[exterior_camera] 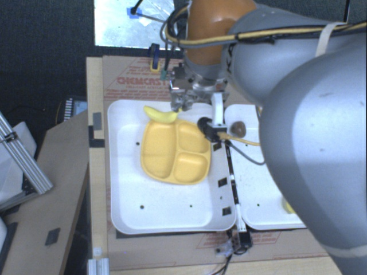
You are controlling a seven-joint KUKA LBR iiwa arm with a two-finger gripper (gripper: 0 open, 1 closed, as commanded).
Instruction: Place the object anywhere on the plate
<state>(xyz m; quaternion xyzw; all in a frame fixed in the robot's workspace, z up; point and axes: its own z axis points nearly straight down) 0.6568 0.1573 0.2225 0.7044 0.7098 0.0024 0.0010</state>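
Reaching in from the right, hand [182, 101] lowered at the far rim of the yellow plate [174, 152] — grip unclear. Banana [160, 114] just beneath, on the plate's far edge.

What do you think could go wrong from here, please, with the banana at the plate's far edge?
The banana lies at the far rim of the yellow plate, so it may slide off into the left bin. The gripper hangs just beside it and might nudge it when lifting.
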